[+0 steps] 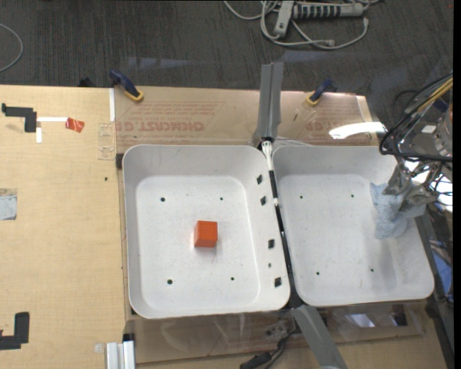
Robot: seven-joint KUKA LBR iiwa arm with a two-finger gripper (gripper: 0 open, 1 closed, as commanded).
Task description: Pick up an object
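Orange cube (206,234) in left bin (144,288), end effector (397,189) blurred, right edge

Dark carpet (144,36) is strewn with cables (310,18); a plywood benchtop (57,216) is seen at left.

An orange block (206,234) lies on the floor of the left bin (144,288), a little toward seven o'clock from its middle. The gripper (398,189) hangs at the right bin's (324,288) three o'clock wall, above a crumpled pale blue-grey thing (389,216) lying there.
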